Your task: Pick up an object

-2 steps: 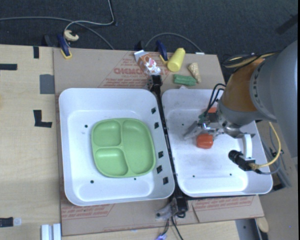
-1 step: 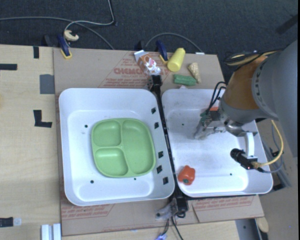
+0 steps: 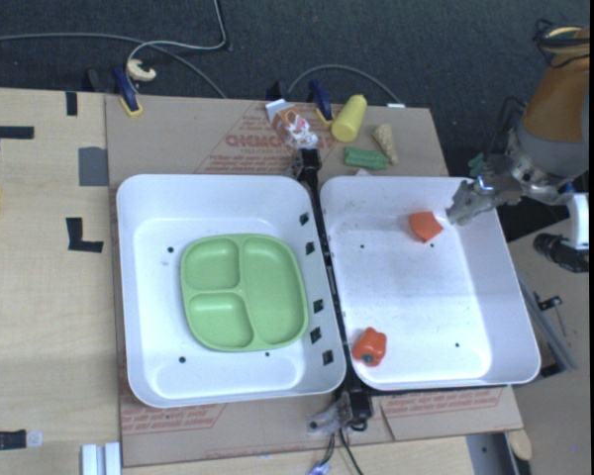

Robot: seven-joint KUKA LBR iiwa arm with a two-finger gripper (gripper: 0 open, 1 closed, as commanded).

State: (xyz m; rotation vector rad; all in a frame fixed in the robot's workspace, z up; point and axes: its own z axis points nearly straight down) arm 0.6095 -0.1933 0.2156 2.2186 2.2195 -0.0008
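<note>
An orange block lies in the right bin, toward its far right part. A red-orange pepper-like toy rests near that bin's front left corner. My gripper hangs over the right bin's far right edge, just right of the orange block and apart from it. Nothing shows between its fingers. The left bin holds a green divided plate.
Beyond the bins on the cardboard lie a yellow bottle-like toy, a green piece, a tan piece and a small packet. Black clips run along the seam between the bins. Cables cross the dark floor at the back.
</note>
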